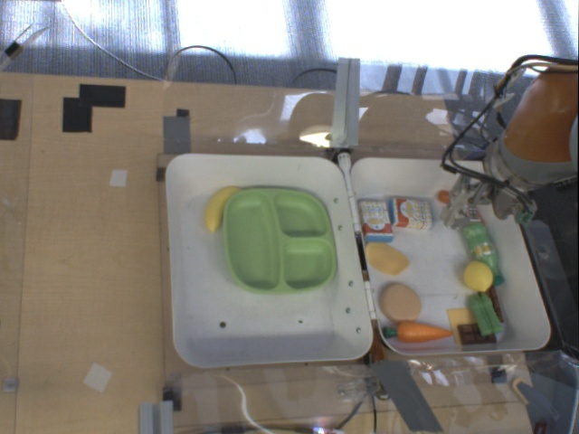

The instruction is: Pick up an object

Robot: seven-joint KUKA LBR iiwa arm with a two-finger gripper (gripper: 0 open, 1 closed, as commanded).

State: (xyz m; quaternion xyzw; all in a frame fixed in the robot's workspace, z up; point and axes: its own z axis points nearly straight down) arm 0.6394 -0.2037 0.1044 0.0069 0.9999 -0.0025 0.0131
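End effector [472,208] above green bottle [479,247]

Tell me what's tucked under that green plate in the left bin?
A yellow banana pokes out from beneath the green plate at its left edge, lying on the left bin. The plate hides the banana's other end and whatever else may lie under it.

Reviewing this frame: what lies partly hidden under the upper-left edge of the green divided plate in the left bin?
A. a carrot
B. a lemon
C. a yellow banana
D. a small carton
C: a yellow banana pokes out from under the green divided plate's upper-left edge in the left bin; the carrot lies in the right bin.
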